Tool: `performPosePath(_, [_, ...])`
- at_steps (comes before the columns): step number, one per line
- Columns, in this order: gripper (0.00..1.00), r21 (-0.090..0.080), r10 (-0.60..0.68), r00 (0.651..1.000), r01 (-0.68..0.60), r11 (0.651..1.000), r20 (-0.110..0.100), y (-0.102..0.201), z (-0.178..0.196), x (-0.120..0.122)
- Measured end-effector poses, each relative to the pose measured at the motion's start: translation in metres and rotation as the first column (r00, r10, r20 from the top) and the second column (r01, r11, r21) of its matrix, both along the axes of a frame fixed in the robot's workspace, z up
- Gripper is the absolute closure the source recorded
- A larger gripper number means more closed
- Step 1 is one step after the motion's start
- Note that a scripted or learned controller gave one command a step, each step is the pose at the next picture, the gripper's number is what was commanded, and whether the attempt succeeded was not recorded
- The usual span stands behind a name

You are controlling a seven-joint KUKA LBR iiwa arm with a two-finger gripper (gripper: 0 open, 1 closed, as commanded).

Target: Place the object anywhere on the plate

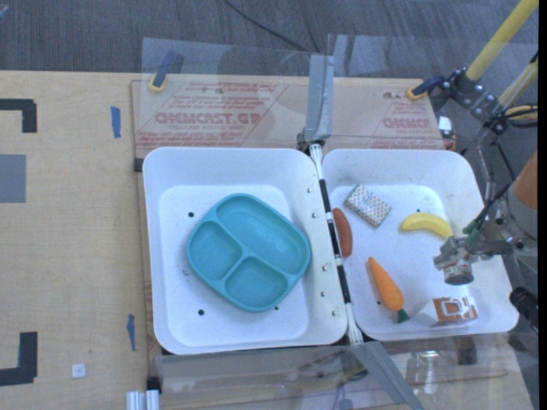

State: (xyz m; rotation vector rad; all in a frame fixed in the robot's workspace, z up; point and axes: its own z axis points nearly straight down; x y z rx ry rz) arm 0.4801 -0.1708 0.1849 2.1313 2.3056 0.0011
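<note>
A teal plate [248,250] with three compartments lies in the left bin [167,182]. The right bin [410,165] holds a yellow banana [426,224], an orange carrot [386,289], a reddish sausage [343,231], a speckled grey block [367,205] and a small orange-and-white packet [451,310]. My gripper [459,266] hangs over the right side of the right bin, just below the banana and above the packet. Nothing is seen held in it.
The divider rim [329,254] between the two bins runs between the plate and the loose objects. Clear plastic sheets [231,114] and a grey taped seam [319,101] lie behind the bins. A yellow-handled stand [504,32] rises at the upper right.
</note>
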Motion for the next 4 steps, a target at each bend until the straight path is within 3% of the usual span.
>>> performPosePath(1, [1.0,0.002,-0.259,0.966,0.259,0.966,-0.006,0.019,-0.07,-0.002])
performPosePath(2, [1.0,-0.001,-0.457,0.889,0.457,0.889,-0.003,0.096,-0.001,0.037])
performPosePath(3, [1.0,-0.001,-0.412,0.911,0.412,0.911,-0.003,0.217,-0.001,0.05])
performPosePath(4, [1.0,-0.001,-0.441,0.898,0.441,0.898,-0.003,0.294,0.021,0.066])
